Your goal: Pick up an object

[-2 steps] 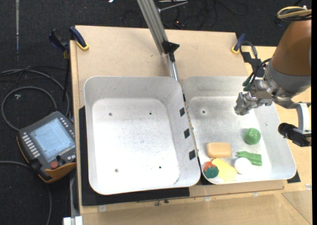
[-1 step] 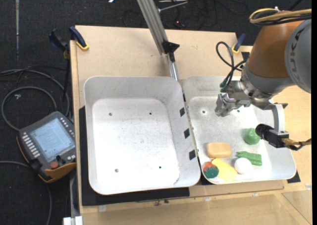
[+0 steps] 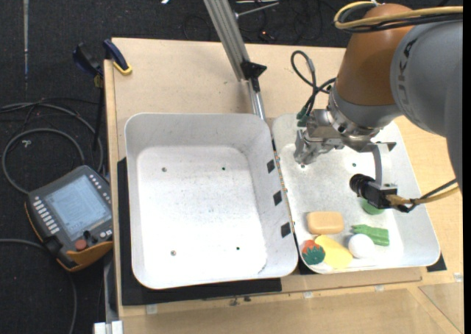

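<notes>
Camera view shows the grey arm (image 3: 412,68) reaching in from the right, its orange band above the wrist, bent downward so the pincer (image 3: 305,154) hangs over the far part of the right bin (image 3: 412,251). Whether the pincer is spread or pressed together cannot be told (it is small and seen from above); nothing shows between its tips. Toward the near edge from the pincer lies a cluster of objects: a tan block (image 3: 324,222), long axis running left to right, with a yellow piece (image 3: 335,254), a white ball (image 3: 360,246), a green piece (image 3: 372,234) and a red and green item (image 3: 312,251) just beyond it. Left of the pincer sits the left bin (image 3: 147,141) on the surface (image 3: 169,82).
</notes>
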{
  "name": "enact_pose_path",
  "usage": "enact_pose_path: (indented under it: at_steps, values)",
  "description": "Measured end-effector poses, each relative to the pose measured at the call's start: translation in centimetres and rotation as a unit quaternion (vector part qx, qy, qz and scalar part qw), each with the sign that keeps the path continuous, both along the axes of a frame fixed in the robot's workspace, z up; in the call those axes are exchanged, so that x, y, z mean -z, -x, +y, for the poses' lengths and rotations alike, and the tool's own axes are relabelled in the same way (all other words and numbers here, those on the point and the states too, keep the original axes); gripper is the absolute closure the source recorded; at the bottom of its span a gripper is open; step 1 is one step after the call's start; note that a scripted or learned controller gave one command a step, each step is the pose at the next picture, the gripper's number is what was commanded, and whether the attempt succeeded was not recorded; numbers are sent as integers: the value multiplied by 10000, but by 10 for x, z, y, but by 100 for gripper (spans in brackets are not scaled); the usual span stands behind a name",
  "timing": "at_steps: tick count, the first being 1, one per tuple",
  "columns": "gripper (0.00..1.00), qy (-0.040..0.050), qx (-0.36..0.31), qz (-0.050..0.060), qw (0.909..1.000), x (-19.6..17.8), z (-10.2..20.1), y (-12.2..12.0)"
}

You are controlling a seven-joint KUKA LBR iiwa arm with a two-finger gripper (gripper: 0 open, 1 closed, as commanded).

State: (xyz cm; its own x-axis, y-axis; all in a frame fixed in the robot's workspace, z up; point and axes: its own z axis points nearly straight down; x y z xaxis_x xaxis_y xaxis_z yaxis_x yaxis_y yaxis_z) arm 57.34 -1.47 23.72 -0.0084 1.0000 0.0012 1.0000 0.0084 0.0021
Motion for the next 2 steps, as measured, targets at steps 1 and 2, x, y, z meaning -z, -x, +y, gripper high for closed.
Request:
enact_pose_path:
  at_steps: [1, 2]
  values:
    - [100, -4, 1, 6, 10000, -7, 51, 1]
    - [100, -1, 2, 14, 10000, 9, 106, -6]
